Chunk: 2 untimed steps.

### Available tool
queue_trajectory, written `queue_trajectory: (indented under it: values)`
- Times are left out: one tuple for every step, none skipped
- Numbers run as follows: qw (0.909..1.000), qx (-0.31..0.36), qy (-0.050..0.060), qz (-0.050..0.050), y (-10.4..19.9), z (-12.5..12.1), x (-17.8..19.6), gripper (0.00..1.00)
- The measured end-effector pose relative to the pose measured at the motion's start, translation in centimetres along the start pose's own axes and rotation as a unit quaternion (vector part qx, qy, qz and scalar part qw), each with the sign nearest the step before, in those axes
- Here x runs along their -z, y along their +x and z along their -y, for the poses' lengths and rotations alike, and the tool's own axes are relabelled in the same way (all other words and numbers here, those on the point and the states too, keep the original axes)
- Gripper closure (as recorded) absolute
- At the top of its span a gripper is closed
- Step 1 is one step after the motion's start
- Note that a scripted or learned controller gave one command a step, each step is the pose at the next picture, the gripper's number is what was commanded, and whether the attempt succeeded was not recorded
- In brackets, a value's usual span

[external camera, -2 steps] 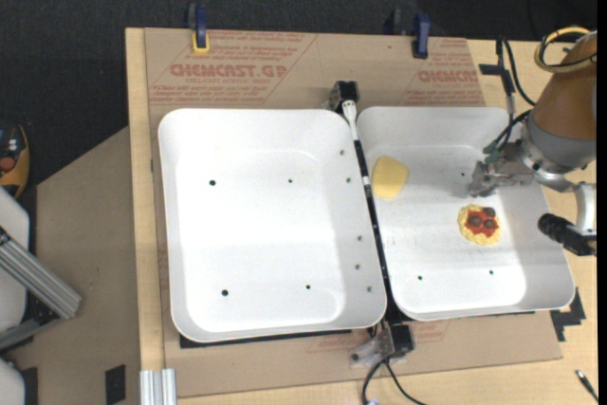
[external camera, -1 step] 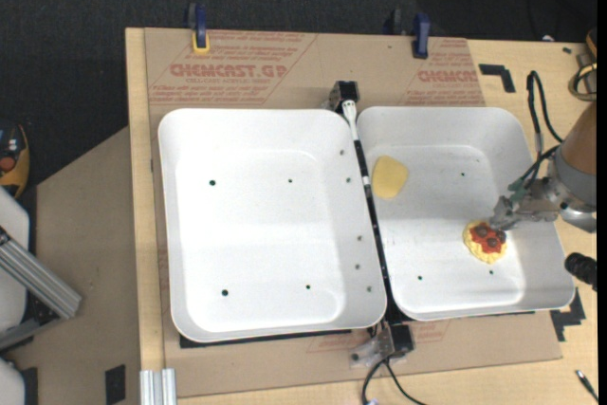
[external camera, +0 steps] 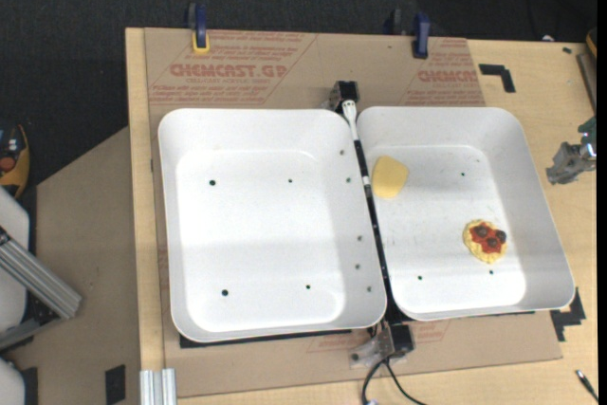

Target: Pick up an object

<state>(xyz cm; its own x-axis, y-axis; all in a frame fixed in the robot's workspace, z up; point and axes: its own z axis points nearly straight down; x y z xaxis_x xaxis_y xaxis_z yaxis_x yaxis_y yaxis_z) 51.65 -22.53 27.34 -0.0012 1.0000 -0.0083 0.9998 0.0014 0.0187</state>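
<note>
Two bins (external camera: pixel 256 133) of smooth white plastic with slight sheen, desk (external camera: pixel 152 109) surfaced in matt brown printed paper, pale yellow piece (external camera: pixel 389 177) matt, pizza-like toy (external camera: pixel 486 241) matt plastic, blue clamps (external camera: pixel 198 22) glossy

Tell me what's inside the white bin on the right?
Inside the right white bin: a pale yellow flat piece near its left wall and a small yellow-and-red toy. Whatever lies beneath them is covered.

"CHEMCAST GP" is printed in red on the brown protective sheet (external camera: pixel 285 62) covering the bench, at the far left above the left bin (external camera: pixel 180 204). A second red print, far right, is seen upside down and cannot be read with certainty.
</note>
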Motion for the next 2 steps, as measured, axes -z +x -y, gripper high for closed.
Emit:
queue_trajectory:
  values:
    - [0.9998,0.002,0.016,-0.008,7.7,3.8,-10.4,1.00]
    - [1.0000,0.007,-0.001,-0.005,18.4,-1.4,4.2,1.00]
